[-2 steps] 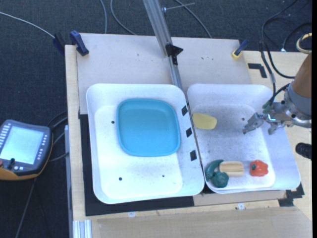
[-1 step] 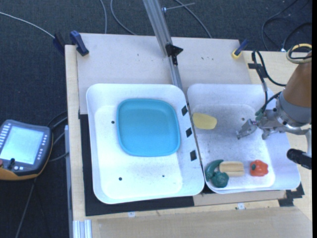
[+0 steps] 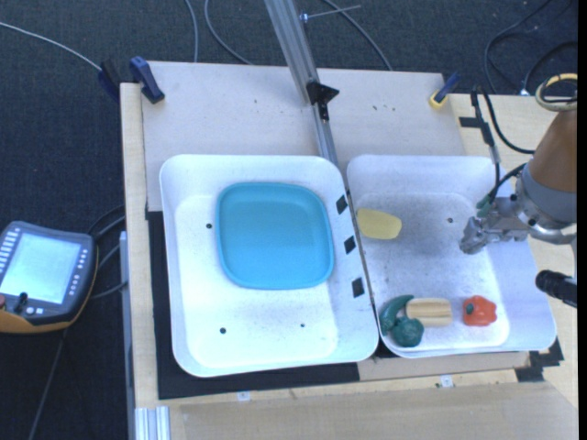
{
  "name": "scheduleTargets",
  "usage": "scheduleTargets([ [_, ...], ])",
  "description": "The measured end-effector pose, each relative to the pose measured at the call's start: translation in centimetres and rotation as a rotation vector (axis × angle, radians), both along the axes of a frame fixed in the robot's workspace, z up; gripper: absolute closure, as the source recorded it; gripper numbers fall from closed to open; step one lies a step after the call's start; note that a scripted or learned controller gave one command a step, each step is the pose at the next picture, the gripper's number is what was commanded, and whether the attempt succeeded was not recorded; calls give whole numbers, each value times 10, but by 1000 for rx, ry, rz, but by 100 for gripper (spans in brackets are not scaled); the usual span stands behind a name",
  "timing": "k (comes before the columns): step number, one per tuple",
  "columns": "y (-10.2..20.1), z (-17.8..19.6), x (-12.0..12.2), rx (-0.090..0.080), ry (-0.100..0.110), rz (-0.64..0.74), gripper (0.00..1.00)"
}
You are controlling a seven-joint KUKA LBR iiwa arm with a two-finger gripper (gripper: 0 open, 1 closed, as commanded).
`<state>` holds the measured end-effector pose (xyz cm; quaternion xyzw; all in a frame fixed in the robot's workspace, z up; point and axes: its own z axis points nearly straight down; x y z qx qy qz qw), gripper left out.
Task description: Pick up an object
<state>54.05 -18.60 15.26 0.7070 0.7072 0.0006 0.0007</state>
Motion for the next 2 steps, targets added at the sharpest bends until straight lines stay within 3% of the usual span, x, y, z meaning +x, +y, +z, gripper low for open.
scheduleTargets([
  [2, -6, 110, 1, -1, -3, 0, 100],
])
